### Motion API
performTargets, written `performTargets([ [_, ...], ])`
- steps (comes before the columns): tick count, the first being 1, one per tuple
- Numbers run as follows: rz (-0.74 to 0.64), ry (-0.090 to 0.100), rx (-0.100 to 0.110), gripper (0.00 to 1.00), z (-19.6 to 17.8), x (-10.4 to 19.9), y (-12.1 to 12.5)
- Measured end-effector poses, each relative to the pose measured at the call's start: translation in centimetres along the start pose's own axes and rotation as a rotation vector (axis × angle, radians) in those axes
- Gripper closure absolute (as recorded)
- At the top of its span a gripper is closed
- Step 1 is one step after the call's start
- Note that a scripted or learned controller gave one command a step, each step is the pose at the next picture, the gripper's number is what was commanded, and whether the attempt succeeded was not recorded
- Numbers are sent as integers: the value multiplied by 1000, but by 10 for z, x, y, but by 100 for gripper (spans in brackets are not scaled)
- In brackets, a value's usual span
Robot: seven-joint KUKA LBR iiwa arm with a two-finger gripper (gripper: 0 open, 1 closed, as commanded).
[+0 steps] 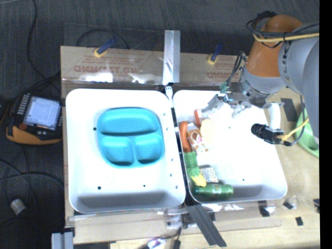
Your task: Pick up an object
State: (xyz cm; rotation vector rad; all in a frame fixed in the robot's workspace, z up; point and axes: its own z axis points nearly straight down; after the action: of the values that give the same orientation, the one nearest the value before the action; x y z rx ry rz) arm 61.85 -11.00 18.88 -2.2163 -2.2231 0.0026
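Non-task items: a blue compartment tray [129,136] lies in the bin far left of the pincer. A handheld device with a lit screen [36,116] rests on the floor further left. Two clamps [105,46] sit above-left.

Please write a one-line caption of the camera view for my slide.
Arm's pincer hovers over the right bin of small items; a blue tray sits in the left bin.
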Motion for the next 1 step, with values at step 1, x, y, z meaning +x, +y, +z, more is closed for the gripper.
performTargets([
  [1, -193, -4, -29, 0, 70, 3, -38],
])
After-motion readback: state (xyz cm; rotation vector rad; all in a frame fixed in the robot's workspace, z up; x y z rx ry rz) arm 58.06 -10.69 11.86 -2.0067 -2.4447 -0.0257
